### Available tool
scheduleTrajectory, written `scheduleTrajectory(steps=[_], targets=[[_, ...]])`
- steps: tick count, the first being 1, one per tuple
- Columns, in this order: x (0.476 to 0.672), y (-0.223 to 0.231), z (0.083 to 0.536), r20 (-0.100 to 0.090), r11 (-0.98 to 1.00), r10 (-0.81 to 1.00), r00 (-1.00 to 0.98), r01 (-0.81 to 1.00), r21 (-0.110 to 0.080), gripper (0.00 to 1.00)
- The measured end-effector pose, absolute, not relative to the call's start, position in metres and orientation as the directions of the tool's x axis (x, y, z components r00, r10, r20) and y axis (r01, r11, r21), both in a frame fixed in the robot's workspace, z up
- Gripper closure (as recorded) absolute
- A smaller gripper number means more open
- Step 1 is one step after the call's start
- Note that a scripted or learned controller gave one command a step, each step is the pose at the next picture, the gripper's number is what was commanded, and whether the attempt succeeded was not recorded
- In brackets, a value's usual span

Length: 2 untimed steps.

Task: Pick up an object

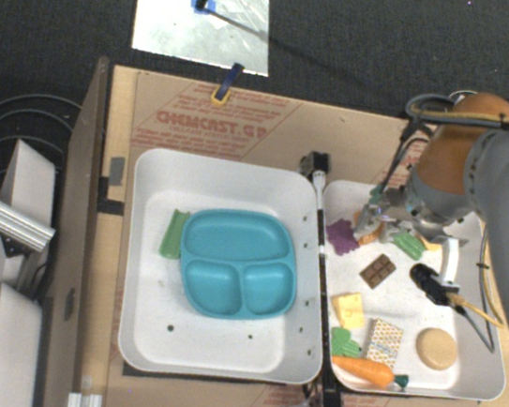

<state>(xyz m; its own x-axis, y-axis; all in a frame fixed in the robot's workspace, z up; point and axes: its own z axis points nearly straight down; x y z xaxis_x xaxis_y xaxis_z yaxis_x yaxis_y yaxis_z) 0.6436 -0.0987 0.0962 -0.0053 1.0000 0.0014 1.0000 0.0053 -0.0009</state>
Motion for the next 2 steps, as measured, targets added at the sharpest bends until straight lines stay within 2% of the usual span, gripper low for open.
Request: scheduleTrajectory(steps=[1,2], targets=[[0.6187,-0.0485,0.1901,0.002,0.009,1.000,-0.009,1.000,0.007,1.00],[0.6184,-0.0518,0.1848,0.001,0.004,1.000,-0.004,1.000,0.002,0.00]])
